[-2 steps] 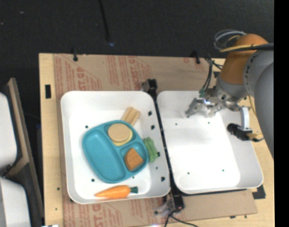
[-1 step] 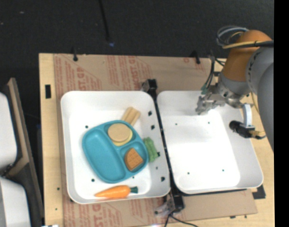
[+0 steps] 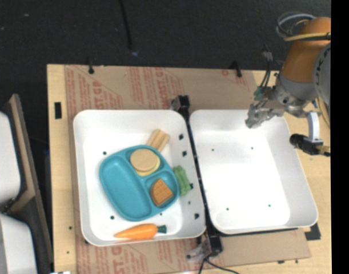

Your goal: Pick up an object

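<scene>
Gripper hovers, seemingly unladen, over right bin's far rim.

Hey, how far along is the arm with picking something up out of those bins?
Nothing looks done yet. The carrot, the blue tray with its round cookie and brown cracker, and the other pieces all lie in the left bin. In hand: the gripper is over the right bin's far edge, with nothing visible between its fingers. Left: reach over to an object, grasp it and lift.
</scene>
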You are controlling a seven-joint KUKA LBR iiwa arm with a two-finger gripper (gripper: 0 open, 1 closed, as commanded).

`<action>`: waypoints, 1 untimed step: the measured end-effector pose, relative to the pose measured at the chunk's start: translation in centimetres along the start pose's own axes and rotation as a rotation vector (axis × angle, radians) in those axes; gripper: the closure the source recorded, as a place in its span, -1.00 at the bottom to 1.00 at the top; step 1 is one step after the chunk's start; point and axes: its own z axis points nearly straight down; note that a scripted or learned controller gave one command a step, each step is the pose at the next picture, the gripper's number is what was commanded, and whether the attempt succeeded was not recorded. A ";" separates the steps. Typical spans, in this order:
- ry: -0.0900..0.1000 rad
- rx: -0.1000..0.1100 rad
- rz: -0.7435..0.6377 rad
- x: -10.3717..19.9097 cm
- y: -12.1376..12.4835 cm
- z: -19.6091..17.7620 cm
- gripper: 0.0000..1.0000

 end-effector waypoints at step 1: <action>0.000 0.001 0.000 -0.2 -0.2 -4.4 1.00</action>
